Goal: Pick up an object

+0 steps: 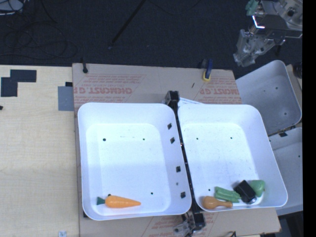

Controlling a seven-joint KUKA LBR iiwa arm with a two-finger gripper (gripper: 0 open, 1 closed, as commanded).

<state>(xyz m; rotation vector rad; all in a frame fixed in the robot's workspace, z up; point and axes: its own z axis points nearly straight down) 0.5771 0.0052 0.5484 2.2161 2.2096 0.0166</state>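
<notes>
An orange carrot (122, 202) with a green top lies near the front edge of the left bin (89, 132). In the front right corner of the right bin (256, 117) several small items crowd together: a tan gourd-shaped piece (216, 203), a green pod (227, 194), a black block (245, 191) and a light green piece (258, 185). My gripper (249, 48) hangs high at the upper right, beyond the back of the right bin and far from every object. Nothing shows in it.
A black divider strip (178, 157) with clips runs between the two bins. A blue and yellow clamp (207, 70) stands at the cardboard's back edge. A grey metal plate (276, 93) sits right of the right bin.
</notes>
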